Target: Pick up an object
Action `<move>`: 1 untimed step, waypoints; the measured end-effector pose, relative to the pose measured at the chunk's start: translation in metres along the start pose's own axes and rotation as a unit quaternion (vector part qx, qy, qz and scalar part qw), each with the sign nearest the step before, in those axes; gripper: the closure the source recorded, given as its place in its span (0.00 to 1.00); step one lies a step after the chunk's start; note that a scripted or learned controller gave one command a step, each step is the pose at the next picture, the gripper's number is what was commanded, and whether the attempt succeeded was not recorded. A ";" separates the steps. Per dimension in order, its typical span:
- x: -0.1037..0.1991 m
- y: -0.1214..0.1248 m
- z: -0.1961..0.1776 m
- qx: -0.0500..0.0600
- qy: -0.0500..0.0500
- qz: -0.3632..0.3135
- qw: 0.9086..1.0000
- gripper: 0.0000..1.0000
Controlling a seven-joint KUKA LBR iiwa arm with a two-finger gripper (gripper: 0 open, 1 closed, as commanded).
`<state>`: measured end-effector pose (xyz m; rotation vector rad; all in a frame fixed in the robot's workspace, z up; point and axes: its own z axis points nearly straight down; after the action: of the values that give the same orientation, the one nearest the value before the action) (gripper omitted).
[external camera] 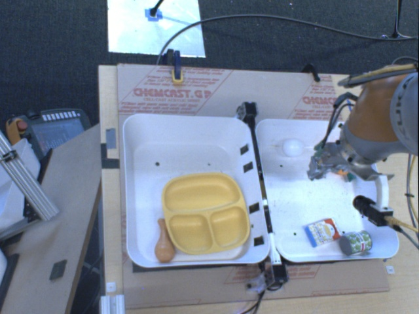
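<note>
A: Starting on the left, the left white plastic bin (pixel 141 195) held a yellow three-compartment plastic tray (pixel 205 211) sitting toward its near side, and a tan wooden pear-shaped piece (pixel 163 242) lay just beside the tray's near-left corner.

B: And across the divider?

A: The right white plastic bin (pixel 294 201) carried three candidates. A small white ball (pixel 291 147) rested near the far wall. A little red, white and blue packet (pixel 321 231) lay at the near side, and a small green-labelled tin can (pixel 355 243) lay on its side just to the packet's right.

B: Where was the arm?

A: The gripper (pixel 322 169) was low over the right bin's far-right area, to the right of the white ball and apart from it, well away from the packet and the can.

B: Anything caught?

A: Nothing showed between its tips; whether they were spread or pressed together, I couldn't tell from that angle.

B: So progress?

A: By my judgement, early: every object lay on a bin floor, and the grasp and the lift both remained to be done.
</note>
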<state>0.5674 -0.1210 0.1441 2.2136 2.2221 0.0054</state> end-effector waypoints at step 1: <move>0.001 -0.002 -0.044 0.000 0.000 0.000 1.000 1.00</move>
<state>0.5649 -0.1196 0.1886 2.2136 2.2223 0.0051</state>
